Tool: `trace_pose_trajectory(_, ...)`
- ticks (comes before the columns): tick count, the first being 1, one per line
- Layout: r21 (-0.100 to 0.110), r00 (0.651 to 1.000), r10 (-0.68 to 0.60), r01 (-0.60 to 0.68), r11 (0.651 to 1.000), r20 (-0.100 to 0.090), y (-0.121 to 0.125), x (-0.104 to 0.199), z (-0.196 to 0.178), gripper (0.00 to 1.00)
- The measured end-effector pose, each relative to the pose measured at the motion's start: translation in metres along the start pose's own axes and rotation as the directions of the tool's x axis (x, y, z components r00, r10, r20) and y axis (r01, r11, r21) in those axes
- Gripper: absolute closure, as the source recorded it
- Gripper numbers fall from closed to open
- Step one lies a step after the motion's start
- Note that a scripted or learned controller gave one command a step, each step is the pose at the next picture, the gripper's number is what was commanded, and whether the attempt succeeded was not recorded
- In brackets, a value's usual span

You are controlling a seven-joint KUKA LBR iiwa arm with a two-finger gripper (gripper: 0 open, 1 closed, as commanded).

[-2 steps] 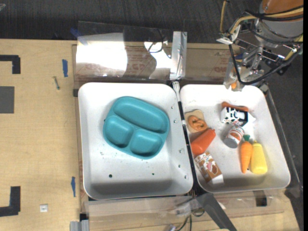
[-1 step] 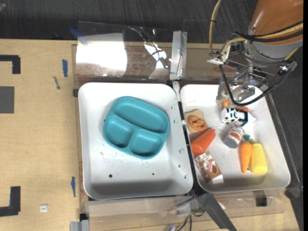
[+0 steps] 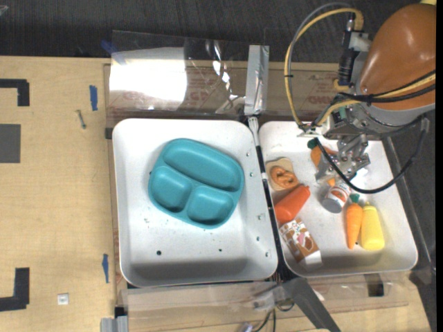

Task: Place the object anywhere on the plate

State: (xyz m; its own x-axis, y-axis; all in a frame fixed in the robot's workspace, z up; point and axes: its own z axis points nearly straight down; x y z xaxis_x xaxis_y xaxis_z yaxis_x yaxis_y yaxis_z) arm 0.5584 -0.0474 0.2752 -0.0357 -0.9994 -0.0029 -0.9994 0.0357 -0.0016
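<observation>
Teal divided plate [image 3: 196,181] in left bin, toy foods [image 3: 331,199] in right bin

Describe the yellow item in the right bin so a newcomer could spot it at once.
Start at the right white bin, the one without the teal plate. Near its lower right corner lies a yellow corn-like piece, upright beside an orange carrot. It is the sole all-yellow thing there.

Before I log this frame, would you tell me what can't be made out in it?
- Gripper, camera view: its fingers are lost in cables and wrist hardware, so open or shut is unclear.
- Small orange item beside the gripper: partly covered by it, identity unclear.
- Packet in the right bin: print too small to read.
- Teal plate: fully visible.
</observation>
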Motion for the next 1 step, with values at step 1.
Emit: trace_pose_trajectory(1,-0.002,0.956,-0.294,0.294,0.956,0.000,0.0656,0.0612,0.0212,1.00)
